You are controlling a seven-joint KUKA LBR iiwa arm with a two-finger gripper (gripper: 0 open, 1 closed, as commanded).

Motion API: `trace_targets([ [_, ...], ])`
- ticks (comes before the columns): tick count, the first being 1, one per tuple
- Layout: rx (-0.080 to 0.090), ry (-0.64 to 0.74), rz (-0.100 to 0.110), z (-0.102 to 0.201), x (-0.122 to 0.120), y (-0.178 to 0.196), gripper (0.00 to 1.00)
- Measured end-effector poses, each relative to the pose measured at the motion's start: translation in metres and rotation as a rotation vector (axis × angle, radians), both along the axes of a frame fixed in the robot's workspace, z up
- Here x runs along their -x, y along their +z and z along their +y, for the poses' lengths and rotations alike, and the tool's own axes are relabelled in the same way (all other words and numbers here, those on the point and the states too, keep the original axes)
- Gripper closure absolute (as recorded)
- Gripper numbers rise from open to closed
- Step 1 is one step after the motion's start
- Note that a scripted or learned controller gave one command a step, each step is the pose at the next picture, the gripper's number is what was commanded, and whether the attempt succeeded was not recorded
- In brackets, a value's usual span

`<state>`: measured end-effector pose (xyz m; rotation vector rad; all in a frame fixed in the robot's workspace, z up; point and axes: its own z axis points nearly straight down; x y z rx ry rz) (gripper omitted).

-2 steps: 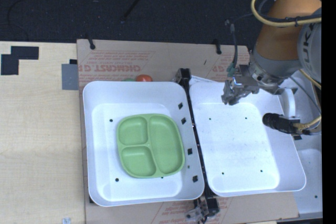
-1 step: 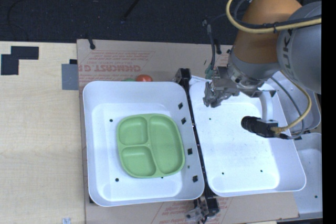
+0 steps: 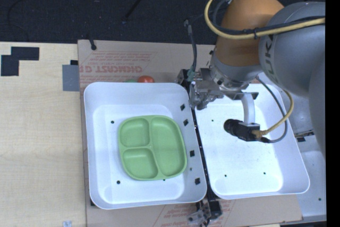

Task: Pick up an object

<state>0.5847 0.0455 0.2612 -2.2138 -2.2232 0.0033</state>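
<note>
A light green divided plate [image 3: 152,147] lies flat in the left white bin [image 3: 101,109]. It has three compartments, and nothing shows in them. My gripper [image 3: 198,94] hangs over the far left corner of the right bin [image 3: 265,178], close to the ridge between the two bins. It is beyond the plate's far right corner and apart from it. The grey arm with its orange band [image 3: 249,18] reaches in above the right bin and hides that bin's far edge.
A small red object [image 3: 145,80] sits on the cardboard just behind the left bin's far rim. A black cable fitting [image 3: 239,129] with a yellow hose hangs from the arm over the right bin. Wooden bench surface [image 3: 37,141] lies to the left.
</note>
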Motion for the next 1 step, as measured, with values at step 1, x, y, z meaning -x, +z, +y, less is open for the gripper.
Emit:
trace_targets([
  [1, 0.001, -0.001, 0.001, 0.0424, 0.0165, -0.0103, 1.0],
])
